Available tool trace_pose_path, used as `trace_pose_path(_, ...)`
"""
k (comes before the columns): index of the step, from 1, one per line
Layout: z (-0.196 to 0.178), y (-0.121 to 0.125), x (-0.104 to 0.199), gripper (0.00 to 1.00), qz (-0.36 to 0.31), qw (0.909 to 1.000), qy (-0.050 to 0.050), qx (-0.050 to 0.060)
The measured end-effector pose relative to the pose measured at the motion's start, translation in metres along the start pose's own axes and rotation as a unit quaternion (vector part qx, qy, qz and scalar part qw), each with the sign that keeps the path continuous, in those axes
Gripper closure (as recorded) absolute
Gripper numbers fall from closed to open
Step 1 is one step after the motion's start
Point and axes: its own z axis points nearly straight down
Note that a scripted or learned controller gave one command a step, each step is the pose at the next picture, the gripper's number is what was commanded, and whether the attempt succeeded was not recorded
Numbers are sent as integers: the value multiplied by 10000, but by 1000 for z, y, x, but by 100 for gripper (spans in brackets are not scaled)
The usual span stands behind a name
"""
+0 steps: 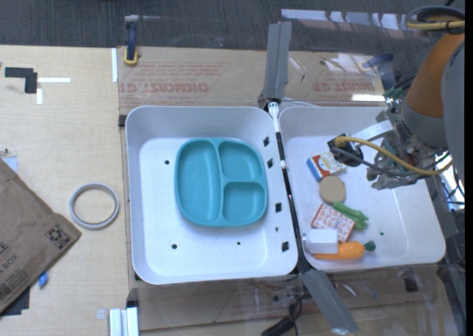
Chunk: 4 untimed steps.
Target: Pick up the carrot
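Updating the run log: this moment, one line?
orange carrot, green top: right white bin, near edge | gripper: over bin, apart from carrot | grasp: not yet

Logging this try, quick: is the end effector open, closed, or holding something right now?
End effector: cannot be told, open or closed. The carrot lies in the right bin, apart from it.

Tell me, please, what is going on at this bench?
The gripper is over the right bin, apart from the carrot. The carrot lies by that bin's front edge, beside a white block, and is not picked up yet. A teal tray sits in the left bin.
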Motion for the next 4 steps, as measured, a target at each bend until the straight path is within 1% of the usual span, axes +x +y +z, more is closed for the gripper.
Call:
trace_pose_path(1, 0, 0, 0, 0, 1, 10000, -2, 0)
trace_pose_path(2, 51, -54, -32, 0, 27, 10000, -6, 6)
trace_pose_path(3, 52, 17, -33, 0, 27, 10000, -4, 3)
trace_pose_path(4, 93, 111, -6, 0, -608, 9981, 0, 6)
